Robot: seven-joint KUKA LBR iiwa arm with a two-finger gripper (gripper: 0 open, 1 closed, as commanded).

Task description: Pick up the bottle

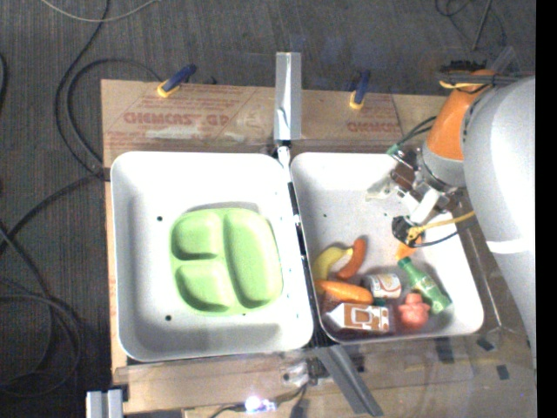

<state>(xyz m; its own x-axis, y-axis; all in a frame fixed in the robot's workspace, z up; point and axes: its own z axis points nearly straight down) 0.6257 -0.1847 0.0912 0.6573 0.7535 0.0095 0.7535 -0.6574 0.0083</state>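
my arm (513,172) runs off the right edge of the frame, so most of it is cut away. my gripper (416,200) at the right of the frame is a small tangle of parts, and i cannot tell how it is set. the green bottle (426,286) in the lower right corner of the right bin (348,181) has a label too small to read. the small carton (361,318) beside it has print too small to make out. the red lettering on the cardboard (187,122) at the upper left is faint and blurred.
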